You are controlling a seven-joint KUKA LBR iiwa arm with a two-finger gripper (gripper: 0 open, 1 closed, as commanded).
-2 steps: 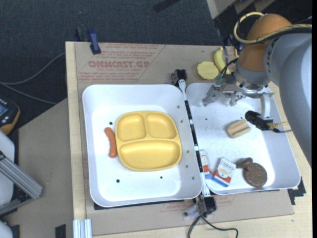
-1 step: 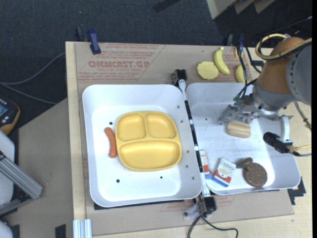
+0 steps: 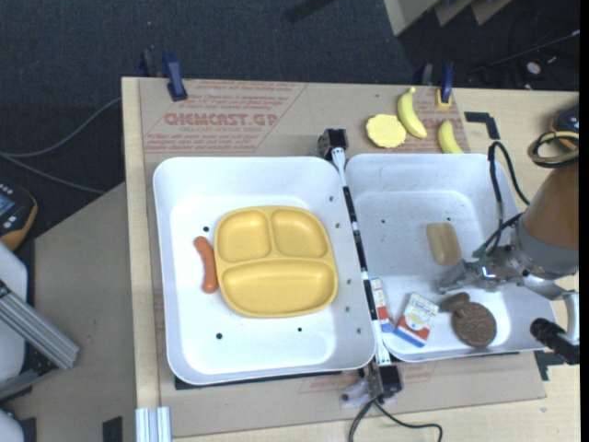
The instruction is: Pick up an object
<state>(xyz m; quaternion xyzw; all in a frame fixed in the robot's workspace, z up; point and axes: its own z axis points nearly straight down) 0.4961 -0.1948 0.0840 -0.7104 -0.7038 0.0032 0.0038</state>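
Note:
In the right bin lie a tan block, a round brown cookie and a small white, red and blue carton. My gripper hangs low over this bin, just below the tan block and just above the cookie. I see nothing held in it. The arm with its orange band reaches in from the right. The left bin holds a yellow divided plate and, left of the plate, an orange sausage.
On the bench behind the right bin lie two toy bananas and a yellow round piece. A black cable runs along the right bin's far right side. Blue clamps grip the bench's back edge.

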